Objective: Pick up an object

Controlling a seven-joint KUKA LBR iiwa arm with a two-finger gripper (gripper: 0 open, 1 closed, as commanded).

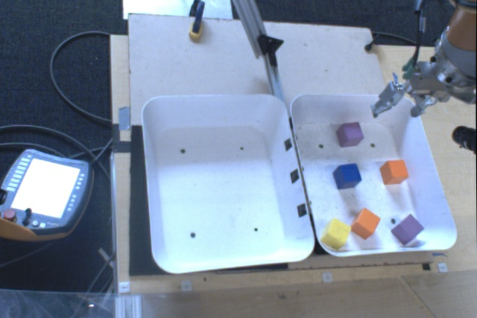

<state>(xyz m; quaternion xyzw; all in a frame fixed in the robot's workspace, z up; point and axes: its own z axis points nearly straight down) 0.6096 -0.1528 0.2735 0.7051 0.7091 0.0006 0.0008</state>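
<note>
Arm (460, 26) cut off by the right edge above the wrist; teach pendant (41, 194) clipped at the left edge; tabletop (246, 56) front running off the bottom.

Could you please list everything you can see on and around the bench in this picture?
Purple cubes: 2, right bin; one at the back, one front right.
Orange cubes: 2, right bin; one at the right, one at the front.
Blue cube: 1, right bin, middle.
Yellow cube: 1, right bin, front left.
Left bin: 1, white.
Teach pendant: 1, grey and orange, left of the bench.
Clamp: 1, yellow and black, back of the board.
Metal pole: 1, silver, slanting over the board.
Pincer: 1, grey, open, above the right bin's back rim.
</note>
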